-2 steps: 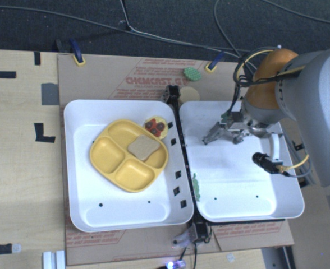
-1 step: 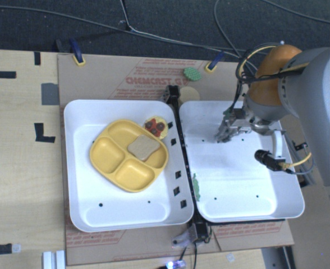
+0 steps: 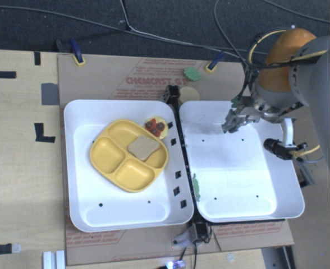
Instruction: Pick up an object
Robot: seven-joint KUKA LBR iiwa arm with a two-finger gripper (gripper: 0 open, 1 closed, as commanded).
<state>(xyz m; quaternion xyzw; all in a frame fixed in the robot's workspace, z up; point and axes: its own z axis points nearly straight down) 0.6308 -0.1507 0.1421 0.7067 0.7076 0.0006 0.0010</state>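
Note:
A yellow divided plate (image 3: 115, 160) lies in the left bin (image 3: 82, 206). A tan slice of bread (image 3: 143, 147) rests in the plate's middle section. A small red and dark toy food (image 3: 155, 127) sits at the plate's upper right edge. My gripper (image 3: 230, 124) hangs over the upper part of the right bin (image 3: 277, 206), far right of the plate. A small green piece (image 3: 196, 185) lies at the right bin's left wall.
A green disc (image 3: 192, 73) lies on the cardboard behind the bins. Black clips (image 3: 174, 94) join the bins along the middle seam. Blue-and-yellow clamps (image 3: 76, 54) hold the board's far edge. Cables run across the dark floor above.

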